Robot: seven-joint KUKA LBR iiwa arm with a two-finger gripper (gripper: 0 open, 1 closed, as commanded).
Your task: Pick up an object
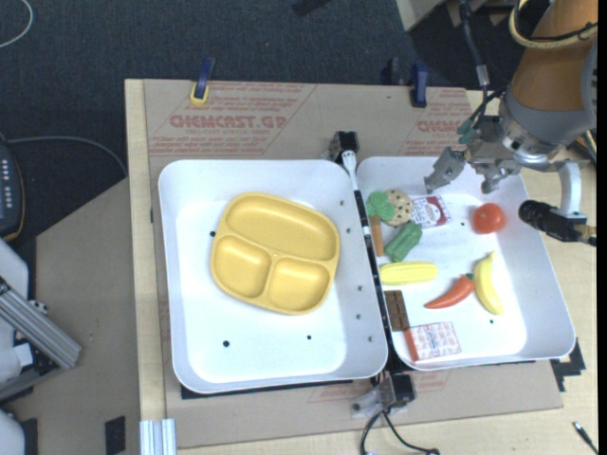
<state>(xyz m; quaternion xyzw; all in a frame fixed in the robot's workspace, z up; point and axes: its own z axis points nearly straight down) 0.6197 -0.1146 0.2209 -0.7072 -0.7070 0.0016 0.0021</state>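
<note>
My gripper (467, 182) hangs open over the far end of the right bin (550, 301), with nothing between its fingers. Just below it to the left lie a red and white packet (432, 211), a cookie (399, 207) and a green broccoli piece (381, 203). A red tomato (488, 218) sits just below it to the right. Further toward the front are a green pepper (403, 243), a yellow corn cob (408, 273), a red chili (450, 294), a banana (488, 284), a brown bar (395, 309) and a second packet (433, 339).
The left bin (190, 330) holds a yellow divided plate (275, 252). A black clip (343, 145) sits where the bins meet at the back. Both bins rest on a cardboard sheet (247, 112) clamped to the bench.
</note>
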